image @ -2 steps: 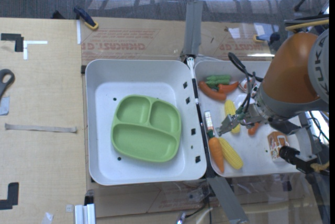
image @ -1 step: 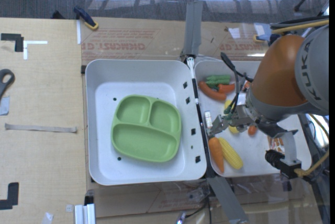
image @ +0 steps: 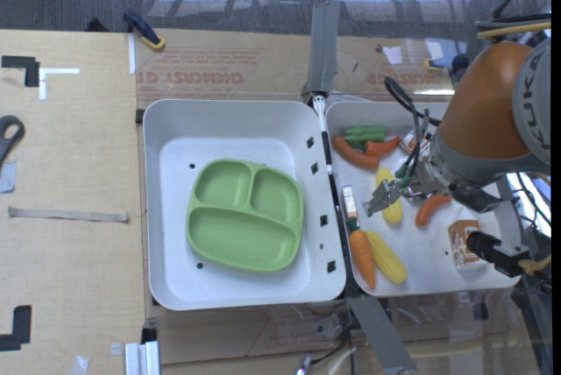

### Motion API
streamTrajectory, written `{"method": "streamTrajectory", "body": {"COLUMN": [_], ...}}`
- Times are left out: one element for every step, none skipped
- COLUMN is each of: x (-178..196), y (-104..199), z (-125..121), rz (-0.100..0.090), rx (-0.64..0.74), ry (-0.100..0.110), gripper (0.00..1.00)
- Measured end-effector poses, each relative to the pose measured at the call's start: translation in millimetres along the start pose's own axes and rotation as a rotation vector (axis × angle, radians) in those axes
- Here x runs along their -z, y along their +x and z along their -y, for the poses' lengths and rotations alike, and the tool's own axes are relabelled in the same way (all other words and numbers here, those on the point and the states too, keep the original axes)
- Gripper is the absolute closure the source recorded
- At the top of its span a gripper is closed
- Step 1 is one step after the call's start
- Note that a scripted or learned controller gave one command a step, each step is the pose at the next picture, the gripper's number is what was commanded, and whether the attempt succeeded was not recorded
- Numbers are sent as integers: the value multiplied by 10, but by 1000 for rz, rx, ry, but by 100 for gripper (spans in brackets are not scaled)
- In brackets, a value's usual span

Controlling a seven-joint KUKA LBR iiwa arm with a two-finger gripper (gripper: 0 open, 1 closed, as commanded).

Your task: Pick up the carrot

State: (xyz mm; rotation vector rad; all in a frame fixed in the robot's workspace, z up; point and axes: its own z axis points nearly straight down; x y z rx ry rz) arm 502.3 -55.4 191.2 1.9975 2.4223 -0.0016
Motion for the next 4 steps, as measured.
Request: {"method": "streamTrajectory", "body": {"x": [-1, 1, 1, -4], "y": [64, 554, 330, 298], "z": [232, 126, 176, 186], "rz": [-2, -2, -1, -1], "rx": [-1, -21, -121, -26], "ry": [2, 0, 0, 2], "gripper": [0, 0, 0, 0]}}
